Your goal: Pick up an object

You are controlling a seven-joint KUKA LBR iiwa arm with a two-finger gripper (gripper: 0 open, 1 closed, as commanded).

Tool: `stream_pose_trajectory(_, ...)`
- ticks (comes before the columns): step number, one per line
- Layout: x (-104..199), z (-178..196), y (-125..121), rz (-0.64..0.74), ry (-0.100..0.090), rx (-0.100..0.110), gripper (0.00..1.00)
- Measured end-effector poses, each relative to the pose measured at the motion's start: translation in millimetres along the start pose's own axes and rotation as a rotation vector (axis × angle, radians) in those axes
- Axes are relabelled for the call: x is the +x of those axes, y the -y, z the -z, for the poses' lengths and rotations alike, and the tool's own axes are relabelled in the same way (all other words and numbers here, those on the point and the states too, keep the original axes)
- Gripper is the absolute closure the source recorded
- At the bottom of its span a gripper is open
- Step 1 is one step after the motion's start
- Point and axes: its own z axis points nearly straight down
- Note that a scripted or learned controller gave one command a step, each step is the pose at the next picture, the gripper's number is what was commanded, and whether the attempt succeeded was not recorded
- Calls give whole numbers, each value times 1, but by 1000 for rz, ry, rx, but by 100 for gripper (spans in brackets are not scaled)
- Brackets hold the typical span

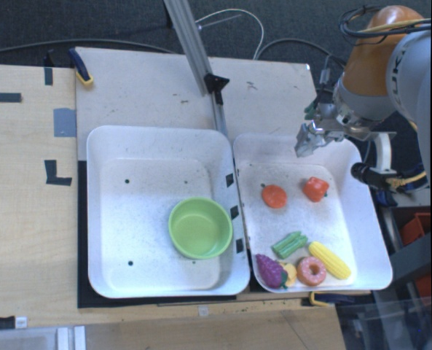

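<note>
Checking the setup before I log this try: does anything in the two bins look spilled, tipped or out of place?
Nothing stands out. The green bowl sits upright in the left bin. The toy foods lie inside the right bin, most of them bunched at its near edge, none over the rim. The gripper hangs above that bin's far edge.

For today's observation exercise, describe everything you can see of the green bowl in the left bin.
The green bowl is round, light green and smooth, plastic by the look of it. It stands upright with its opening facing up, and nothing shows inside it. It sits on the floor of the left bin, in that bin's lower right part, close to the wall shared with the right bin. Nothing else touches it.
</note>
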Motion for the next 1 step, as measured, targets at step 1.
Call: stream_pose_trajectory(1,0,35,-1,0,-1,2,100)
